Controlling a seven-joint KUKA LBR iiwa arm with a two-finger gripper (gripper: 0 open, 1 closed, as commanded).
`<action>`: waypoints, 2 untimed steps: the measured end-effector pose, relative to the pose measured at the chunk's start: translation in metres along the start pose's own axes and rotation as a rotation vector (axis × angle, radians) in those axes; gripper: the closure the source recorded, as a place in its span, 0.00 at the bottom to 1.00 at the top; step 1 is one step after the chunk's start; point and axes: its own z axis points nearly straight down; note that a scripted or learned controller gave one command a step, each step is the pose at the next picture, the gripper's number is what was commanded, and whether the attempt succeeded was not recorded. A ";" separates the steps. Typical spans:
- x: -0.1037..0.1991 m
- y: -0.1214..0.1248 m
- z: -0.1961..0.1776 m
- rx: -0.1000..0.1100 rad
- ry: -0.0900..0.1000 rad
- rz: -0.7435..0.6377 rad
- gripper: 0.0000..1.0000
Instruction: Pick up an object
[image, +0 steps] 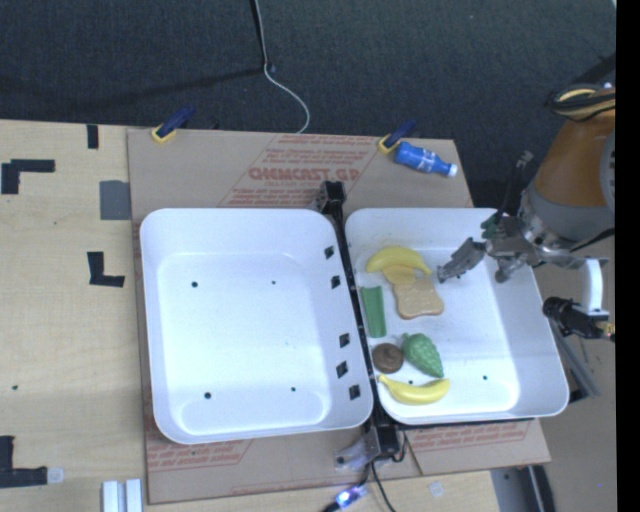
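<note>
Where bins sit, board (300, 170) lettered "CHEMCAST".

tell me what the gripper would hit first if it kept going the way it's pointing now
The gripper points left and slightly down over the right bin. Going straight on, it would most likely meet the slice of bread, or the upper banana just beside it. Its height above them is hard to judge from this view.
</note>
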 end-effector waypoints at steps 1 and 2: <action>0.043 0.094 0.076 -0.004 0.001 -0.007 0.00; 0.078 0.090 0.116 0.002 -0.001 -0.003 0.00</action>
